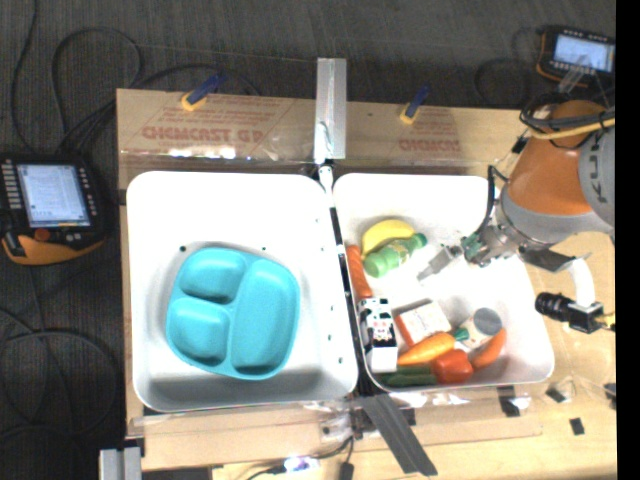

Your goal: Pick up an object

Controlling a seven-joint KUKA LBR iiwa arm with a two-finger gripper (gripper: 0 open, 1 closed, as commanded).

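The right white bin [520, 298] holds several toy foods. A yellow banana [388, 232] lies on a green bottle-like item [390, 257] near the bin's far left. An orange carrot [430, 346], a red piece [453, 366] and a green piece [408, 377] crowd the near edge. Beside them lie a white packet [423, 320] and a small black-and-white carton [377, 324]. My gripper [438, 262] hangs over the middle of this bin, angled toward the left, just right of the green item. Nothing shows in its grasp.
The left bin [150, 208] carries a blue divided plate [233, 311]. A thin orange stick [356, 270] lies along the right bin's left wall. A grey round cap [486, 320] and an orange piece [491, 348] sit near the right. Bare bin floor lies below the gripper.
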